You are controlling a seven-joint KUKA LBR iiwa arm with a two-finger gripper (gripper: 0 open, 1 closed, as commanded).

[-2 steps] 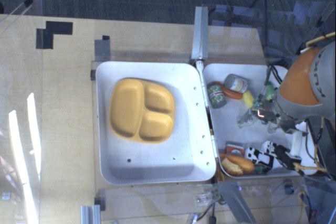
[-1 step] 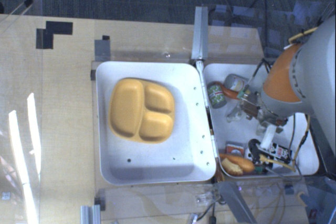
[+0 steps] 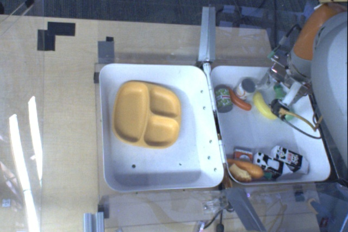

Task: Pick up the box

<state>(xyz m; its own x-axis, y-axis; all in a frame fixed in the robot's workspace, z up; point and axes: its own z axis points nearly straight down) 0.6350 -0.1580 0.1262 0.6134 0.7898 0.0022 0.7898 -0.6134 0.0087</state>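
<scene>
A black-and-white patterned box (image 3: pixel 284 160) lies on its side near the front right corner of the right bin (image 3: pixel 239 127). My gripper (image 3: pixel 284 94) hangs over the far right part of that bin, just right of a yellow banana (image 3: pixel 263 106), and well behind the box. The wrist and cabling hide how the jaws stand. Nothing is seen held.
The right bin also holds a green can (image 3: pixel 223 98), a red sausage (image 3: pixel 240 100), a small grey-capped jar (image 3: pixel 247 86), a bread roll (image 3: pixel 246 170) and a small red packet (image 3: pixel 242 154). A yellow divided tray (image 3: pixel 145 113) sits in the left bin (image 3: pixel 163 171).
</scene>
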